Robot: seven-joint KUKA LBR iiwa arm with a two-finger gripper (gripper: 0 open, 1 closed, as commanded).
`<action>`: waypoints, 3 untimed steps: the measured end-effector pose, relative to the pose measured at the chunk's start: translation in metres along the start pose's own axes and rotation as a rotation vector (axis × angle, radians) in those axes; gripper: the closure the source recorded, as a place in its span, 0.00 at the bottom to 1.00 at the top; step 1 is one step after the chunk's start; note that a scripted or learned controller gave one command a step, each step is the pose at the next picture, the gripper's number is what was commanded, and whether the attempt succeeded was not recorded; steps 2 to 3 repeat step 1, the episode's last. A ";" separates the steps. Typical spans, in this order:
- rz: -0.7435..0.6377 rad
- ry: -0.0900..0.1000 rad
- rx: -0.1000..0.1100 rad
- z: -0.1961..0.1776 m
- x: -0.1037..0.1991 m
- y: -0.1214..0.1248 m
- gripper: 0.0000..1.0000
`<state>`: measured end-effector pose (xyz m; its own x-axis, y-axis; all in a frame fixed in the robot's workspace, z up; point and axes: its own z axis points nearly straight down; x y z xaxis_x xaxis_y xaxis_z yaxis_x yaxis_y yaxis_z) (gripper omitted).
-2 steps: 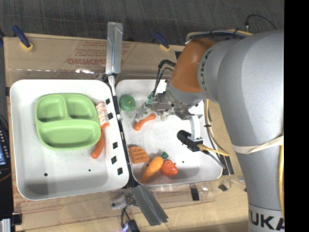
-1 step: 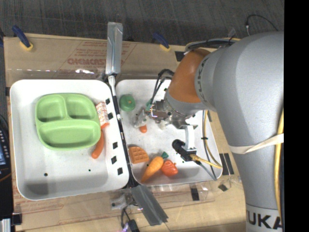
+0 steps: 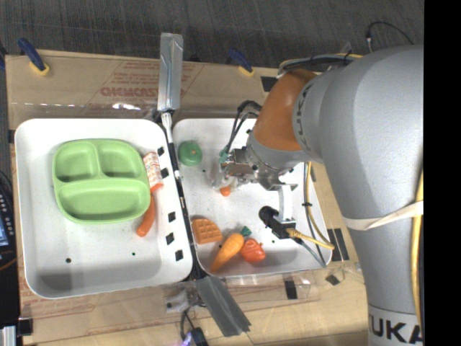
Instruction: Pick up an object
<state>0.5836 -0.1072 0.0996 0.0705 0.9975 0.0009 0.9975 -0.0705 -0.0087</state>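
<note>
Nothing looks picked up yet. Far left of the claw, the left bin holds a green tray. The claw hangs low in the right bin, just above a small orange piece; I cannot tell its grip. Below it lies a carrot.

Big grey arm reaching in

The arm bends down from the right, and its gripper hangs low, pointing left.
</note>
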 end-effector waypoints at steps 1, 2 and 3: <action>-0.211 -0.002 -0.006 -0.091 0.034 -0.039 1.00; -0.211 -0.002 -0.006 -0.091 0.034 -0.039 1.00; -0.211 -0.002 -0.006 -0.091 0.034 -0.039 1.00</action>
